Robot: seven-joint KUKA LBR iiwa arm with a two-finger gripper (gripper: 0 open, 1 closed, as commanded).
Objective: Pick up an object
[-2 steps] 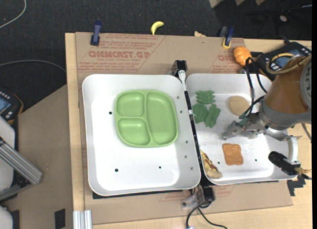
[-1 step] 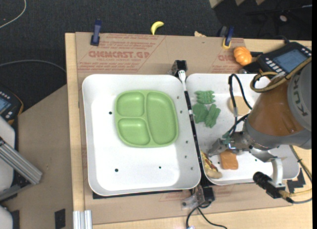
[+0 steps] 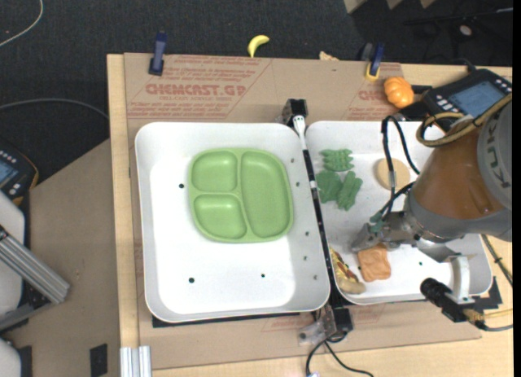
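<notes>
Cardboard-topped bench [image 3: 203, 90], right bin [image 3: 407, 286], fingers [image 3: 376, 241] low over an orange-pink block [image 3: 375, 265], their spread impossible to tell.

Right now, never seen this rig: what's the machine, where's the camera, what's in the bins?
One camera looks down at a slant on a bench with two white bins. The grey and orange robot arm reaches in from the right; its gripper sits low over the right bin, too hidden to tell whether it holds anything. The left bin holds a green divided plate. The right bin has green toy pieces, a tan round piece, an orange-brown block and a banana-like item.
</notes>
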